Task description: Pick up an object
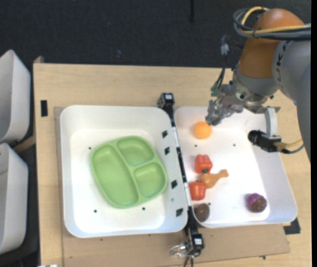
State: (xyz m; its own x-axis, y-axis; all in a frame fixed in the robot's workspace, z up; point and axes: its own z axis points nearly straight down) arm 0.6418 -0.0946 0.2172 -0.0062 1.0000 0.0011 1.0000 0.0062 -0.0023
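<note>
Camera view from above gives me the bench (47, 160) first, a tan slab carrying two white bins side by side. My left bin (72, 210) holds a green tray (128, 171) with three sections, lying flat and slightly turned. My right bin (275, 177) holds the small things.

My arm (270, 49) comes in from the upper right, grey with its orange band showing above the wrist, bent down over the far part of the right bin. Its gripper (217, 114) points down and to the left, tip just beside the orange ball (202, 130), on its upper right. Whether the fingers are spread or pressed together I cannot tell; nothing shows between them.

Below the ball, near the bins' shared wall, I see a red pepper (203, 163), then a second red piece (197, 191), with an orange gourd (214, 177) between them. A brown lump (202, 211) lies in the near left corner, and a purple one (256, 203) well apart to the right.
</note>
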